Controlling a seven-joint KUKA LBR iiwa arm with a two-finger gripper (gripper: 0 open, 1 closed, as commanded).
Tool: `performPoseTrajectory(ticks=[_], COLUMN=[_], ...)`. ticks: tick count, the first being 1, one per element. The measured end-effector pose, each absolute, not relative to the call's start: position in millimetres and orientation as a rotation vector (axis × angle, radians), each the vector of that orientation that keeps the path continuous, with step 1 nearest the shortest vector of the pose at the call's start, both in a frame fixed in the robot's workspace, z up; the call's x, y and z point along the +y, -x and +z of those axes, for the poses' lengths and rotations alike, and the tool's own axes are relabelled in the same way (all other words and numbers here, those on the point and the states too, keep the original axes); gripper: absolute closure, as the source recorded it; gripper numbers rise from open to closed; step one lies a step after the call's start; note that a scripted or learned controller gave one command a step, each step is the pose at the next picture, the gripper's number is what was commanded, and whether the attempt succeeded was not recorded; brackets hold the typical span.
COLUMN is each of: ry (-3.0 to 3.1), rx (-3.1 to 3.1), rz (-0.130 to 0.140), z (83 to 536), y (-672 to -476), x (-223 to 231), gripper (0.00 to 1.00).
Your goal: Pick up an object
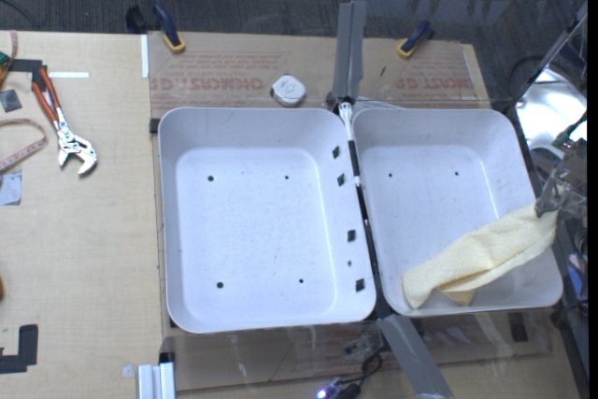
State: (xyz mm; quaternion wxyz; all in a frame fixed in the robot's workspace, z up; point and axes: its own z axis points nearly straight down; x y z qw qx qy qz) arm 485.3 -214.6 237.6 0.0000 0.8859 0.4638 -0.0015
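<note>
- Gripper [551, 197] sits at the right bin's [439, 131] right edge, fingers clenched on one end of the yellow cloth [476, 259].
- Cloth drapes diagonally down toward that bin's front.
- Left bin [187, 135] lies alongside.

gripper [553, 193] blurred at frame edge | cloth [481, 259] end under it

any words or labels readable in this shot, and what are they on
"CHEMCAST GP": red print, seen upside down, on the brown sheet behind the left bin.
The same red print behind the right bin: too faint to read fully.
Round white disc: markings too small to read.
</note>
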Motion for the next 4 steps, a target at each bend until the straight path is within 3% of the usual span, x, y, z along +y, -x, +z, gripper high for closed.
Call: performPoseTrajectory(ticks=[1, 2, 3, 4], ry=[-2.846, -2.846, -2.819, -2.967], rx=[1.334, 1.333, 1.390, 1.030], rz=[-0.009, -0.009, -0.007, -0.005], z=[218.7, 218.8, 214.0, 276.5], y=[-542.6, -542.6, -488.0, -478.1], x=[-152.4, -152.7, -167.2, -143.7], gripper=[1.00, 0.00, 0.00, 0.00])
